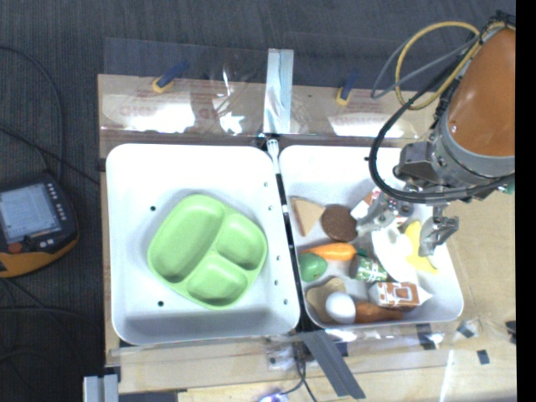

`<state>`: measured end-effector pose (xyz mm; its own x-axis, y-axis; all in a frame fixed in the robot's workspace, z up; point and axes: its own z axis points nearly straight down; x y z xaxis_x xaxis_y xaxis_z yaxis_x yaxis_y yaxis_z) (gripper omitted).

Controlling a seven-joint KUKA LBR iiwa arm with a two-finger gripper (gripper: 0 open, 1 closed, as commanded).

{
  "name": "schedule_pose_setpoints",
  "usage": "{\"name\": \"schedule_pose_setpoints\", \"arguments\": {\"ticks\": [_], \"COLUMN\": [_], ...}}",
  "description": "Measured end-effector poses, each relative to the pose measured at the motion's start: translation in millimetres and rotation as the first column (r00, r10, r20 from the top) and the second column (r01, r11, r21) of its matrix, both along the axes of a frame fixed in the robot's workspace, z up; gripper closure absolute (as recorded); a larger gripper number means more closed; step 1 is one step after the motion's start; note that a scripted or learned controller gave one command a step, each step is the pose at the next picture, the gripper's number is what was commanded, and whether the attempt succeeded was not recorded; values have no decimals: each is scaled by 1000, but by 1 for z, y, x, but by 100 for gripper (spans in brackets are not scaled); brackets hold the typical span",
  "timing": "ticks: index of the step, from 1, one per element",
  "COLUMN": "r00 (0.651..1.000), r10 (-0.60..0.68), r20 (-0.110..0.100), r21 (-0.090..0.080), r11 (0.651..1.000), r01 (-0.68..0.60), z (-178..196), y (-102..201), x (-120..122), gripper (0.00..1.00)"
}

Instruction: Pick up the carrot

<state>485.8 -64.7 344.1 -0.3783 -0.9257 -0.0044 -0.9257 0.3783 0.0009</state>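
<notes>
Camera view: tool (410,222) open above right bin (448,304), fingers spread, nothing between, carrot (331,252) well apart.

Arm reaches from right; end effector (410,222) fingers spread, empty.

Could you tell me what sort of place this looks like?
Probably a robotics lab bench for pick-and-place trials: two white bins taped to a board, toy food including a carrot, and a teach pendant on the carpet.

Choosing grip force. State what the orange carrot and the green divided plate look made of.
Orange carrot: apparently moulded plastic toy food; smooth, uniform colour, faint sheen. Green divided plate: likely plastic too; even lime colour, soft glossy highlights on its compartment ridges. Neither is certain from appearance alone.
</notes>
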Motion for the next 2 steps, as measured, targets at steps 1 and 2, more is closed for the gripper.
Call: {"name": "schedule_pose_setpoints", "arguments": {"ticks": [1,2], "r00": [999,1000], "r10": [35,-10], "r20": [-11,22], "r21": [1,-1], "r11": [999,1000], "r01": [-35,10], "z": [-166,-230], "y": [-19,-33], "x": [16,29], "gripper": [0,0]}}
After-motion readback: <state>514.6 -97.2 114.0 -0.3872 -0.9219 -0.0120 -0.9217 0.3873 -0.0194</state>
